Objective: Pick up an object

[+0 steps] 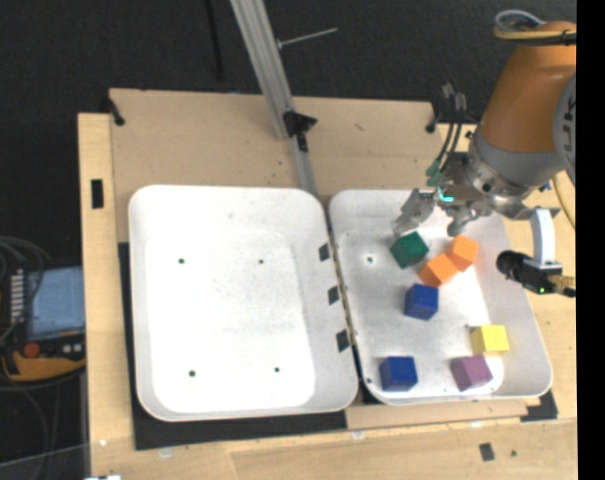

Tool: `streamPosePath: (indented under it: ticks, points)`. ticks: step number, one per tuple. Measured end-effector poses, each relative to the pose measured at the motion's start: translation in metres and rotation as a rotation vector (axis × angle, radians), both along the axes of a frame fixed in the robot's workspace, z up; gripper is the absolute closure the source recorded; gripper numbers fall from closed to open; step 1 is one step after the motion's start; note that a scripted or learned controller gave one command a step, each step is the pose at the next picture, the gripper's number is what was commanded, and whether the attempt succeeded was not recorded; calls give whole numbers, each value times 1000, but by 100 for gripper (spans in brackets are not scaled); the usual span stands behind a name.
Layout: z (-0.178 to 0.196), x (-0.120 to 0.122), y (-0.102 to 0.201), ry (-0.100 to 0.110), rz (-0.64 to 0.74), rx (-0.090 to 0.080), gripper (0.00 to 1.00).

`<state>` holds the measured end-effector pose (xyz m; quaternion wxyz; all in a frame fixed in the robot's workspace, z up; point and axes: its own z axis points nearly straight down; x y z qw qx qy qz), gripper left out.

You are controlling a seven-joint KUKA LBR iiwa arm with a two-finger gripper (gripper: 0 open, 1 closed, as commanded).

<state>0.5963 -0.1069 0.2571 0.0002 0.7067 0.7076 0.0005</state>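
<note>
Nearest, a blue cube [398, 372] and purple cube [471, 371] hug the right bin's near rim [452, 397]; far off, the gripper [437, 211] hovers over the green cube [410, 249], grip state indiscernible.

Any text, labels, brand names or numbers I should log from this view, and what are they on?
None can be read. The blocks in the right bin have plain faces. The arm shows no legible marking. The handheld unit left of the bench is too small and blurred to read.
</note>
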Motion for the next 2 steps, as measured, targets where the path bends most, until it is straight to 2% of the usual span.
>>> streamPosePath:
  ticks: [1,2]
  points:
    - [-48,-4,7,5,-4,-2,0]
    - [-92,-7,0,5,-4,-2,0]
